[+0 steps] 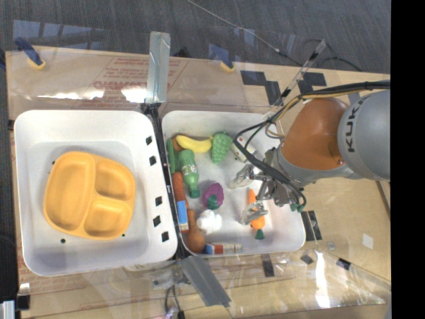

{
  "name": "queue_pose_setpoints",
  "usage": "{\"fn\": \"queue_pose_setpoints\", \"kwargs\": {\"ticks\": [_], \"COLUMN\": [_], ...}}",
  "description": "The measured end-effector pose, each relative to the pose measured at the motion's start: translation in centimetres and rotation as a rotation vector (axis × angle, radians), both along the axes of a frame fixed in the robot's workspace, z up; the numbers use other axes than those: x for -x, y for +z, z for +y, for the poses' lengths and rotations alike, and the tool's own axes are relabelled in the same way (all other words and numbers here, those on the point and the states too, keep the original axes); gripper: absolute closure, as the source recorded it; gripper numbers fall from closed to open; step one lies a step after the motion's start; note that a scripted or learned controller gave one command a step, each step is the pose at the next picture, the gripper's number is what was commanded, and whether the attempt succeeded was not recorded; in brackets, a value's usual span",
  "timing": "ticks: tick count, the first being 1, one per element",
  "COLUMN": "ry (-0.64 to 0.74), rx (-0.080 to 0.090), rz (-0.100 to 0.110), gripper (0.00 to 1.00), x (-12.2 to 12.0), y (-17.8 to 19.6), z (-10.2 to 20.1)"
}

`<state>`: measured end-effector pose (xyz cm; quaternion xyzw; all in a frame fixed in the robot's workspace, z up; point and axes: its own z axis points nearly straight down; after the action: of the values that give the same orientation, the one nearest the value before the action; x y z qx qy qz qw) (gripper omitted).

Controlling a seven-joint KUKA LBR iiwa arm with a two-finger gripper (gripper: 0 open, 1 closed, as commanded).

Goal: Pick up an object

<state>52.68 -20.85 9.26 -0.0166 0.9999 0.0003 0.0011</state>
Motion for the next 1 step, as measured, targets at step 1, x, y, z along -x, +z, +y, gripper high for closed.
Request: {"fn": "queue_pose_setpoints", "kwargs": {"ticks": [1], "ry": [-0.078], "rx": [0.0], "rz": [0.0], "gripper": [0.0], "x": [2.64], "y": [0.04], "z": [0.09]}}
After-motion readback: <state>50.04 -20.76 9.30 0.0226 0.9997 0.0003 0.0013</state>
